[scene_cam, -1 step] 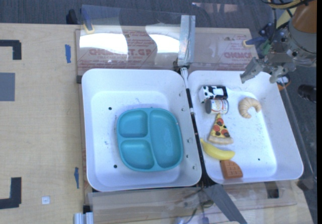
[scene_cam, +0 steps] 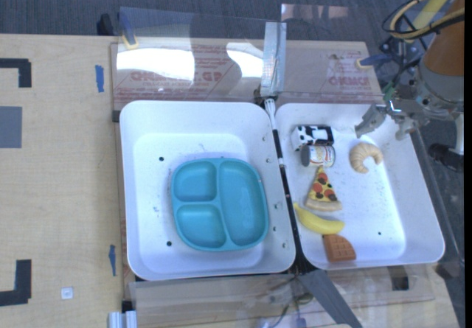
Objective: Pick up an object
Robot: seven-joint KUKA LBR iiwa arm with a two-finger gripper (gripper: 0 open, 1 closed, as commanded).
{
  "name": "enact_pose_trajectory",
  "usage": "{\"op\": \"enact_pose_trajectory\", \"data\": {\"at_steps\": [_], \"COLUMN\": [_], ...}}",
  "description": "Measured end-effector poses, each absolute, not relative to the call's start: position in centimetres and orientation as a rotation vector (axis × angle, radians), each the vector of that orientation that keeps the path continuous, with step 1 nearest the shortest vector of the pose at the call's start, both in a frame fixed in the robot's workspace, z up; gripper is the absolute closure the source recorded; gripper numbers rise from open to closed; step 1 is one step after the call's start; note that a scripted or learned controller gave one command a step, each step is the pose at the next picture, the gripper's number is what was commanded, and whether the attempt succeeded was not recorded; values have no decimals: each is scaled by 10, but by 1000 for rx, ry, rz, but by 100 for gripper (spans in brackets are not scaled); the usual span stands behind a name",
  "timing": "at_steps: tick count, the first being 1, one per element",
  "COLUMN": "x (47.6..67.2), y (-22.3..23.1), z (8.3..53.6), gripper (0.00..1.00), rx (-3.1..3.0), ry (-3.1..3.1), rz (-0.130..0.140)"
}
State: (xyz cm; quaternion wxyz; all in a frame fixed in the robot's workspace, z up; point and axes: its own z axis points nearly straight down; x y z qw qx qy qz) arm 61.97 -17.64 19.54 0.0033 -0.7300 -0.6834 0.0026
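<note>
While pincer (scene_cam: 386, 121) hangs spread wide | croissant (scene_cam: 364, 156) just below | pizza slice (scene_cam: 323, 191), banana (scene_cam: 318, 220) nearby

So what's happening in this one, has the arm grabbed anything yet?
Not yet. The gripper is open above the right bin's far corner, holding nothing. The croissant lies just below it, with the toy cow, pizza slice, banana and waffle nearby. The left bin holds a blue divided plate.

Teal divided plate (scene_cam: 219, 203) in left bin (scene_cam: 140, 172)
</note>
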Motion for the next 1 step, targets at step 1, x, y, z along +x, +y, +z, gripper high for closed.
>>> {"op": "enact_pose_trajectory", "data": {"at_steps": [1], "x": [625], "y": [-187], "z": [102], "gripper": [0], "rx": [-2243], "ry": [-2218], "rz": [-12]}}
